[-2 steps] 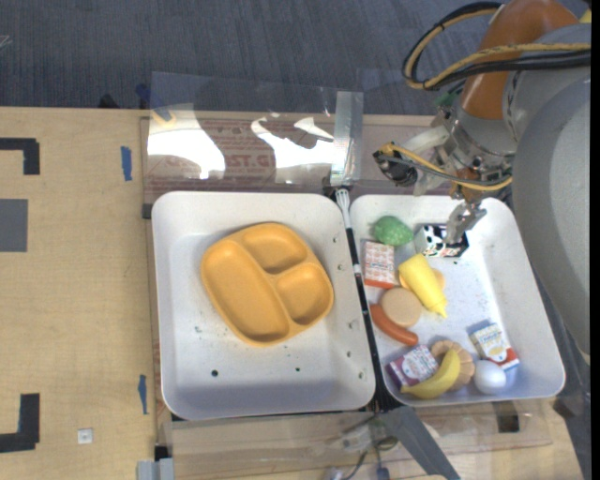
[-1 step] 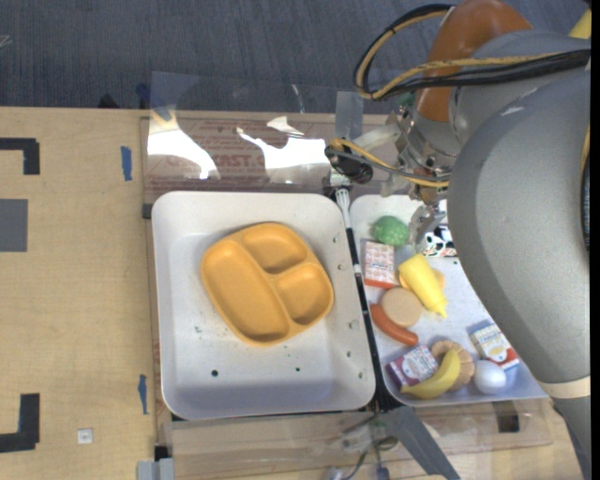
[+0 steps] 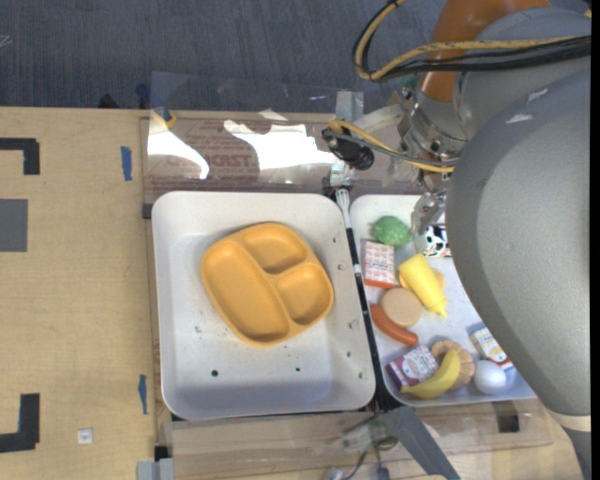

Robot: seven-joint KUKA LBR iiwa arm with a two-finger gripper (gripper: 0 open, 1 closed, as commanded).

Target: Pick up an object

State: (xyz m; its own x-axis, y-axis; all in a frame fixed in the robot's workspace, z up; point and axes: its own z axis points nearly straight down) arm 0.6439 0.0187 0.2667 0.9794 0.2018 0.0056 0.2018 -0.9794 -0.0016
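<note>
Yellow bottle (image 3: pixel 424 284) is lying in right bin (image 3: pixel 370 211), long axis slanting down-right. Green ball (image 3: pixel 391 231) is sitting just above it, sausage (image 3: pixel 394 323) below. Gripper (image 3: pixel 428 225) state: cannot tell.

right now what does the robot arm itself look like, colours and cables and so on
The arm is a bulky, rounded grey KUKA arm with smooth matte casing. Above the wrist sits an orange band. Black and yellow cables loop loosely around the upper part and run down toward a silvery metal wrist section with small fittings. A black connector hangs off one cable end beside it.
</note>
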